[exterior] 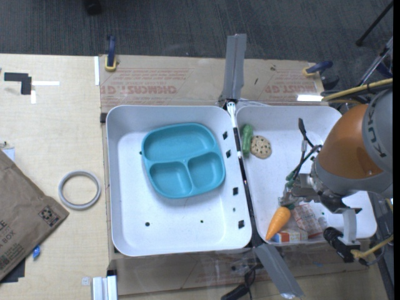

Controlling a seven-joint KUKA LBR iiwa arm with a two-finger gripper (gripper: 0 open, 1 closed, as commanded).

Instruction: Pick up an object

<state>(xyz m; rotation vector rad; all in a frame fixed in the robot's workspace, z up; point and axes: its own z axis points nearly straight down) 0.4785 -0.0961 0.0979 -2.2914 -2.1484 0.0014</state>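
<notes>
The hand [292,195] is down inside the right bin [275,120], low over the near part of its floor, with the orange-banded arm [353,145] looming over it from the right; whether it is clenched or released I cannot tell, since the wrist and cabling cover that part. Just near and left of it lies one toy carrot [277,222], its tip pointing toward the near left corner, and beside the carrot on the right sits one crinkly packet [306,220] with a red-and-white edge. The hand's place suggests, as a judgement, that it is set up for a try at one of these two, the carrot being the likeliest. Further off, at the far left of the same bin, rest one cookie [260,147] and one green vegetable [247,139], just beside each other against the dividing wall. The left bin [125,224] holds one teal plate [183,159] with three compartments, lying flat near its middle. Out on the surface [50,124] to the left lie one roll of tape [79,189] and one cardboard box [22,220] at the edge.
</notes>
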